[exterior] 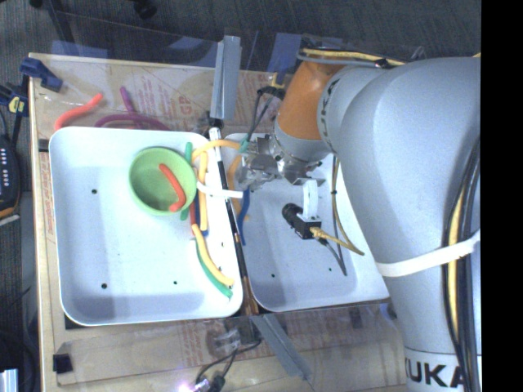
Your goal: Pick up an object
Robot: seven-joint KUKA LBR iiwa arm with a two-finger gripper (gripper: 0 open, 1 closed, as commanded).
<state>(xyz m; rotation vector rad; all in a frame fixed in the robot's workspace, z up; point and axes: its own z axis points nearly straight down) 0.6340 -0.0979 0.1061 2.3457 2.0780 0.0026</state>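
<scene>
From my feed, the claw (250, 168) sits low over the far left corner of the right bin (286, 280), right against the wall where the two bins meet, and I cannot tell whether it is apart or together: the wrist and cabling cover it. Nothing I can see is gripped. The things to pick are all in the left bin (106, 243). A round, light green bowl (155, 188) stands upright in its far half, with a curved orange-red stick (173, 183) lying inside and poking over the bowl's near rim. Along the left bin's right wall runs a tangle of thin, bendy rods. A long yellow rod (205, 254) wavers toward the near corner, and a green rod (221, 282) lies just beside its near end. Another yellow strand (214, 146) arches at the far end toward the claw. On the bench (163, 96) beyond the left bin lie an orange stick (78, 111) and a magenta loop (131, 122).
</scene>
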